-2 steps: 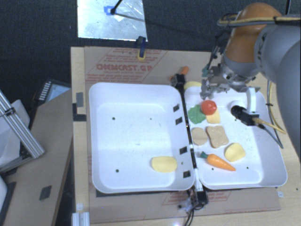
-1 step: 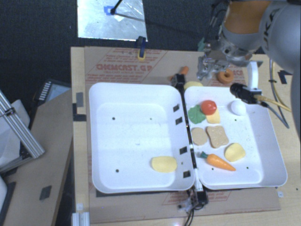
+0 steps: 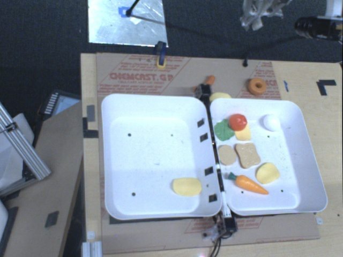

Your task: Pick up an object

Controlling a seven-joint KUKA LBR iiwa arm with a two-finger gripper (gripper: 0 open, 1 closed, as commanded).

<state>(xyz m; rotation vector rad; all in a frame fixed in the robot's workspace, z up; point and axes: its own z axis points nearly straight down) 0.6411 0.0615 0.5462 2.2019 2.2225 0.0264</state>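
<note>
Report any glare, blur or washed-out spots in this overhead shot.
Camera view: the foil sheet on the dark floor glares brightly; the gripper at the top is blurred and pale; the white egg nearly washes into the right bin; the carrot and tomato stay fairly clear, with soft shadows.

Both bins (image 3: pixel 155 106) are white. The left one holds a pale yellow piece (image 3: pixel 186 186). The right one holds an orange carrot (image 3: pixel 250 183), red tomato (image 3: pixel 238 121), green leaf (image 3: pixel 223 130) and tan bread slice (image 3: pixel 248 155).
</note>
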